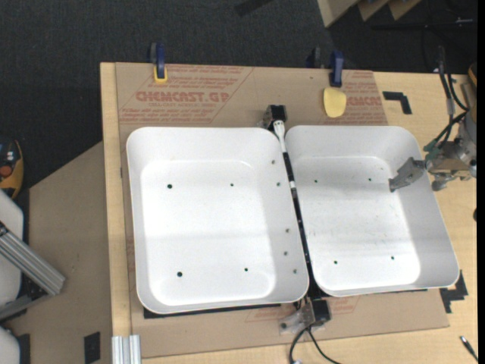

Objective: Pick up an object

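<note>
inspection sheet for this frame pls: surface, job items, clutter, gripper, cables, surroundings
Surface: brown board printed CHEMCAST, on a light wood bench, held by two blue clamps at the far edge.
Job's things: left bin and right bin side by side, white, small dark dots on their floors; nothing seen to pick in either.
Clutter: a yellow pad beneath the right-hand clamp; black corner marks on the board.
Grippers: gripper over the right bin's right rim; finger state not readable.
Cables: one from the black fitting at the bins' near junction; more at the far right edge.
Surroundings: dark carpet, aluminium rail at left.
</note>
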`<state>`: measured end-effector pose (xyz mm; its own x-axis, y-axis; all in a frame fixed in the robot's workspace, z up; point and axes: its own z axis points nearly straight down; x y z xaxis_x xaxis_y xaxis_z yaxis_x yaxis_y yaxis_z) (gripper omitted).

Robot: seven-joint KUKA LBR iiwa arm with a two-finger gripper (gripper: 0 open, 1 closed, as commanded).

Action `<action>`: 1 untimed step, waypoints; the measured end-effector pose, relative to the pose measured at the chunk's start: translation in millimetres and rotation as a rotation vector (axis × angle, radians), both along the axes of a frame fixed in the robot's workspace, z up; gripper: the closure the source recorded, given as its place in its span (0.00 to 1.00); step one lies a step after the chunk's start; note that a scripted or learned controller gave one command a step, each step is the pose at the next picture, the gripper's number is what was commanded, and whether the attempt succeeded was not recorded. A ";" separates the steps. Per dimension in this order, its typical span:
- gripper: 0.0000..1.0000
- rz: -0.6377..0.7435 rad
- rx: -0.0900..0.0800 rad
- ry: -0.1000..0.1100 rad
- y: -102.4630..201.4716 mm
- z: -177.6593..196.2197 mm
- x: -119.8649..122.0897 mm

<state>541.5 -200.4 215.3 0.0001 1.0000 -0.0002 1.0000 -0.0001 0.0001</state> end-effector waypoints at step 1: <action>0.00 0.003 -0.007 -0.023 33.0 327.9 -14.9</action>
<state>526.6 -167.4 543.1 -0.0031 1.0000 -0.0071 0.9997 0.0033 0.0227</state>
